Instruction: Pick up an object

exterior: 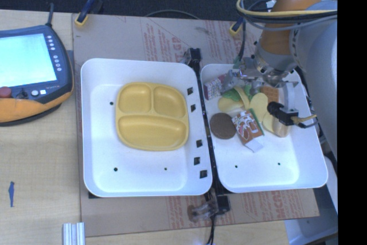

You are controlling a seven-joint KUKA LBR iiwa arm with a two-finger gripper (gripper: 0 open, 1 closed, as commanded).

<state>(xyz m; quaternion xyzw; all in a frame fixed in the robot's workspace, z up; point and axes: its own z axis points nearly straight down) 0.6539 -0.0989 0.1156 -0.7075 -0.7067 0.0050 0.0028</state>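
Observation:
The right bin (pixel 269 172) holds a cluster of small items at its far end: a brown round disc (pixel 222 125), a red-and-white snack packet (pixel 248 126), pale yellow banana-like pieces (pixel 259 106), a green piece (pixel 236 93), a small wrapped packet (pixel 213 88) and a tan block (pixel 280 126). My gripper (pixel 252 78) hangs low over the far part of that pile, just above the green and yellow pieces. The wrist hides its fingertips. Nothing shows plainly between them.
The left bin (pixel 97 123) bears a yellow divided plate (pixel 152 116). A teach pendant (pixel 31 69) lies on the bench at far left. Black clips (pixel 200 146) run along the divider between the bins. The near half of the right bin is bare white floor.

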